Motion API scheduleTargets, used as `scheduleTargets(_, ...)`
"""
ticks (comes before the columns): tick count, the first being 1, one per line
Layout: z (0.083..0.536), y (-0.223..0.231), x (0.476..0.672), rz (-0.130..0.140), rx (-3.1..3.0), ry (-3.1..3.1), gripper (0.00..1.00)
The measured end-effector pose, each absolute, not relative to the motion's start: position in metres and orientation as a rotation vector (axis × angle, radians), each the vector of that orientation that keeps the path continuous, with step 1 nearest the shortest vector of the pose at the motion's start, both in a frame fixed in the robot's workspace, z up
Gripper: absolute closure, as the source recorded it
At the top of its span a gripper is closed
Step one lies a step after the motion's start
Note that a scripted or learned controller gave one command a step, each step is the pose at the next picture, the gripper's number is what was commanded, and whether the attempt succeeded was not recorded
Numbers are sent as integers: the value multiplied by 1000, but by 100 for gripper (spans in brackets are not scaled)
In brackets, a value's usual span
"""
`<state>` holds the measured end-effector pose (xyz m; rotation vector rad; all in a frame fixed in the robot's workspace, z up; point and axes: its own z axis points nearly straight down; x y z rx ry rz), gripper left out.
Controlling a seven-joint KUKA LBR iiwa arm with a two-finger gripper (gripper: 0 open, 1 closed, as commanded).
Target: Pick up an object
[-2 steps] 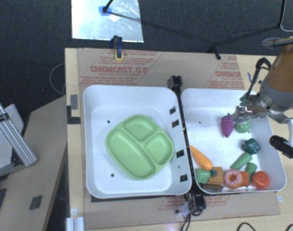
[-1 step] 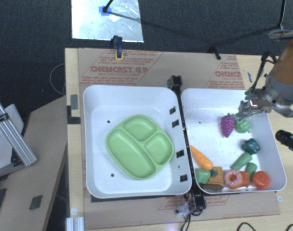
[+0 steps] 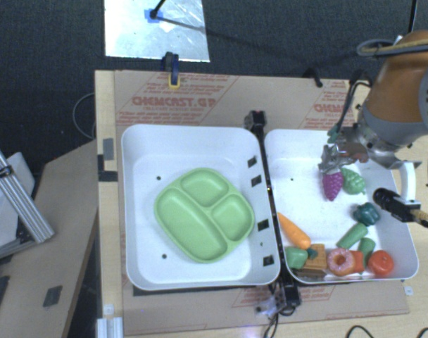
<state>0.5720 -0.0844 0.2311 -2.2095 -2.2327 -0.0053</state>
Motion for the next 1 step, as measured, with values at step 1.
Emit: scheduleTargets(1,224,-34,591,-5,-2211,-2233,100)
